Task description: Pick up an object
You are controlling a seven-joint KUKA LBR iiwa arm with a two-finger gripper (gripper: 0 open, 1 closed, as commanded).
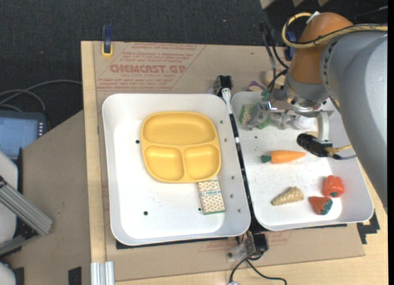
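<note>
Four toys lying in right bin [363, 207]; claw [271, 114] hovering near carrot [284, 157], grip state unclear, risking missing entirely.

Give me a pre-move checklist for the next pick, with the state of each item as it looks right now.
1. Pickable things lie in the right bin: carrot, cone-shaped piece, two red pieces. Ok.
2. The hand is over the far end of the right bin. Ok.
3. Something already held in the hand: cannot tell; a greenish thing sits just beside it.
4. The carrot lies apart from its neighbours, with room around it. Ok.
5. The two red pieces sit close together, which might hinder a clean grasp. Not ok.
6. The yellow tray and small box lie in the left bin, out of the way. Ok.
</note>
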